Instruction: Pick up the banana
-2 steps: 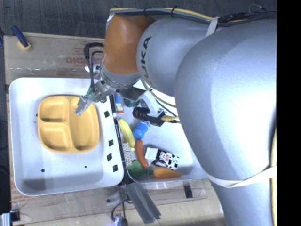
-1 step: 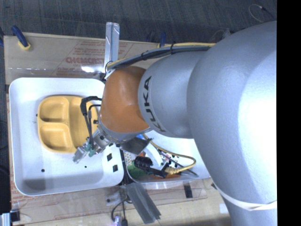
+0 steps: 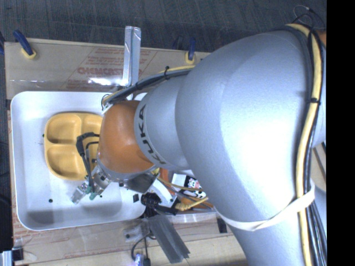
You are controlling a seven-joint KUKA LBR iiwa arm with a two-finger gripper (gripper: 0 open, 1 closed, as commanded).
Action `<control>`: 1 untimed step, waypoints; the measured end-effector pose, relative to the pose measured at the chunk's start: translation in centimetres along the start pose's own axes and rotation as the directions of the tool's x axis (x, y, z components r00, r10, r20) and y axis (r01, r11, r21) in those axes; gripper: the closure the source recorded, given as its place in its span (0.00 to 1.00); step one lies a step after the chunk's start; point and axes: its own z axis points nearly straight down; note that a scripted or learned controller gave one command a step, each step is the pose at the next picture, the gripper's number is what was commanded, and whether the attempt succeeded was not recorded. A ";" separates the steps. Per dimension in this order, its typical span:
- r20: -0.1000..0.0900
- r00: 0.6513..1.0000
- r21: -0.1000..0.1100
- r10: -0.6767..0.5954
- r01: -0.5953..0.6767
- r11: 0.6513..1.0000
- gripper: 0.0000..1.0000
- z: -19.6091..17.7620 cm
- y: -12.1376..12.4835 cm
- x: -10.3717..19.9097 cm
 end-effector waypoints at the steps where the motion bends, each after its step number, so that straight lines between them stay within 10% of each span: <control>1: -0.010 0.951 0.018 -0.309 0.309 0.951 0.00 -0.3 9.8 -0.9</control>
